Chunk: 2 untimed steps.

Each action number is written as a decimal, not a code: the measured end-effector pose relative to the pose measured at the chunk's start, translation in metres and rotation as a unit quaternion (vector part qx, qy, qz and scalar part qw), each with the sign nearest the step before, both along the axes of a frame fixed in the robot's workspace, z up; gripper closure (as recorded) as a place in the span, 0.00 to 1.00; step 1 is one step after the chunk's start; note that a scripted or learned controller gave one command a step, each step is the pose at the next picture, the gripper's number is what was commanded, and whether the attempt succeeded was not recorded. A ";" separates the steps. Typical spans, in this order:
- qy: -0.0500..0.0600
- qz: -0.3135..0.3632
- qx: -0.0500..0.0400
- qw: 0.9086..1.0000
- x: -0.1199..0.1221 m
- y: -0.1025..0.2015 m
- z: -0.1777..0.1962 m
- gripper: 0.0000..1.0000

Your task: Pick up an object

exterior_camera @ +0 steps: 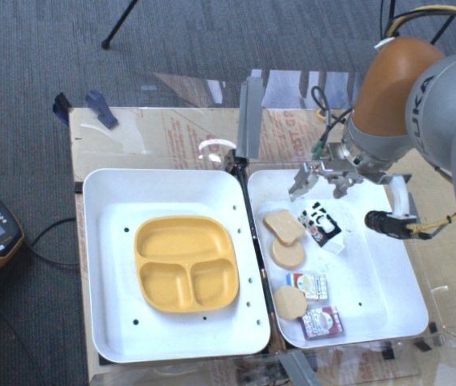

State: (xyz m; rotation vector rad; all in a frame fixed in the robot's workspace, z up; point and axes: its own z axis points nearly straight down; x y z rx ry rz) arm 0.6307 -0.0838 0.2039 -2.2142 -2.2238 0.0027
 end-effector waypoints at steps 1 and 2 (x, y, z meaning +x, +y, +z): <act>-0.012 0.000 -0.003 1.000 -0.056 -0.037 -0.094 0.00; -0.017 -0.002 -0.005 1.000 0.022 -0.014 -0.100 0.00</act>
